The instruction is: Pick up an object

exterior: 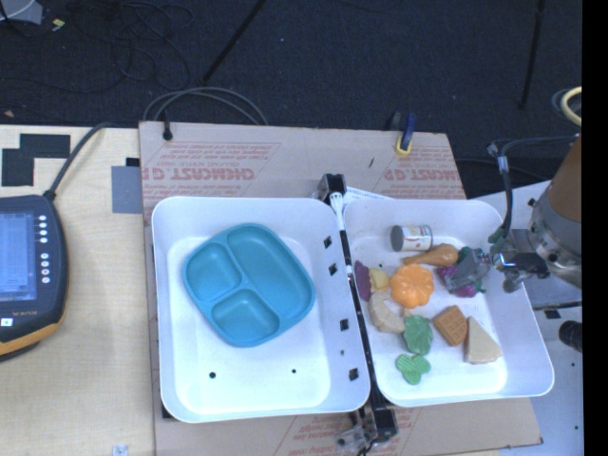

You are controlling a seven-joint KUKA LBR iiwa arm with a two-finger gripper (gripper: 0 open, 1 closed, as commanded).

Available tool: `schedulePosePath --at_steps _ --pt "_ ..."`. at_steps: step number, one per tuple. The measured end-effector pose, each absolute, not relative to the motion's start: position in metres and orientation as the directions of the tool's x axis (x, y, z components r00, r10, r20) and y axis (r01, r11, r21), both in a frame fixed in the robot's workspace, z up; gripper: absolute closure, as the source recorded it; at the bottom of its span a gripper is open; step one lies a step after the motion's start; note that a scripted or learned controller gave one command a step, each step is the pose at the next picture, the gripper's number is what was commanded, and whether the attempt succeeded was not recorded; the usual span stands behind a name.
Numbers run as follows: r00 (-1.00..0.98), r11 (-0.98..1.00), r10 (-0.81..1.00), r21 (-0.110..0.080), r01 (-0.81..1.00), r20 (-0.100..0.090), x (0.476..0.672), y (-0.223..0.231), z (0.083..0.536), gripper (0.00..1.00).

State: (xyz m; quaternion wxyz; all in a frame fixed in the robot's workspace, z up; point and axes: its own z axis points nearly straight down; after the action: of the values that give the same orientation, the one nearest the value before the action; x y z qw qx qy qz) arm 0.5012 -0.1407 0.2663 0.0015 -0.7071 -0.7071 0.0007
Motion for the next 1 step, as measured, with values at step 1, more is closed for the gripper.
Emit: schedulePosePath --at_steps 1 --pt "-0.003 0.003 1.000 -0.013 1.000 0.004 0.5343 -0.1055 0.1544 0.00"
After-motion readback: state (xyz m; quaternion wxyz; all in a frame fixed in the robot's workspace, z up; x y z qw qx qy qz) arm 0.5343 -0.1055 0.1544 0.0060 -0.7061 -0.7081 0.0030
